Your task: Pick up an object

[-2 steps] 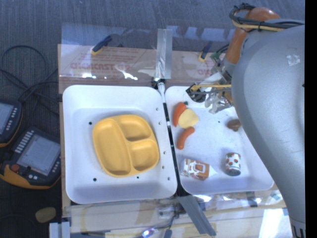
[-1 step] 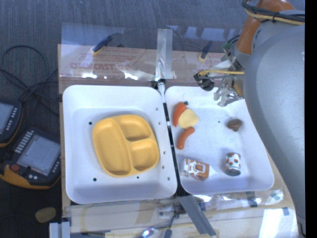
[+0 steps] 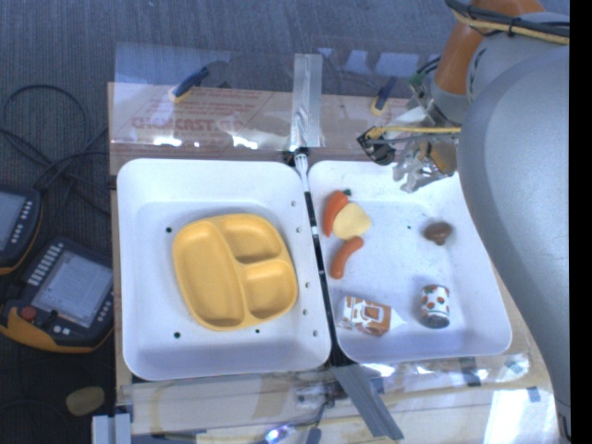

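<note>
The pincer [image 3: 416, 169] hovered at the right bin's [image 3: 490, 326] far edge — grip state unclear — the brown lump [image 3: 438, 233] lying just nearward, slightly right.

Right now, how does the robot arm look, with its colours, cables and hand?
The arm is bulky and rounded, with a smooth grey shell and an orange band above the wrist. Dark cables loop across that orange part. The hand is a small cluster of dark and silvery metal parts, with a yellowish strip running through it. No markings can be read.
</note>
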{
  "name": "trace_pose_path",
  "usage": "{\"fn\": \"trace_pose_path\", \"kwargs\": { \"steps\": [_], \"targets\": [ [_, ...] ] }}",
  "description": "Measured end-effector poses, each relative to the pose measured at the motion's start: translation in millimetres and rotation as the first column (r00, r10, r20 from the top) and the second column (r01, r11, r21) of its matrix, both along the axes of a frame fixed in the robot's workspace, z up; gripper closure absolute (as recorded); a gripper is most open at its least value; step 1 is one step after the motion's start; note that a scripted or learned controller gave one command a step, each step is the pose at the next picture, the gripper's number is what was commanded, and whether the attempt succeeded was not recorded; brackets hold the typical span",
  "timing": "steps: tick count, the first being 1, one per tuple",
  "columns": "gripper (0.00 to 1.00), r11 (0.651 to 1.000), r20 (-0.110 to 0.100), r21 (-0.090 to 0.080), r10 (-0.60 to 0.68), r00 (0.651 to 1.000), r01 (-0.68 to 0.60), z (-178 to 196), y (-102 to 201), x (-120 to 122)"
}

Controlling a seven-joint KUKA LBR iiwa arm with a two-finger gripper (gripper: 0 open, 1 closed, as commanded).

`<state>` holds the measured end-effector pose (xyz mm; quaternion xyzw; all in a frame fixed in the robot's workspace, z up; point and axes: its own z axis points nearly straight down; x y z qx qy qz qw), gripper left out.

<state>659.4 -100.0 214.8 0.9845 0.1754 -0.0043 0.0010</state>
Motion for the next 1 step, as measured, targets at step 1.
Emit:
{"fn": "trace_pose_path", "kwargs": {
  "steps": [1],
  "targets": [
    [1.00, 0.998, 0.001, -0.001, -0.066, 0.998, 0.066, -0.2, 9.6, 0.8]
  ]
}}
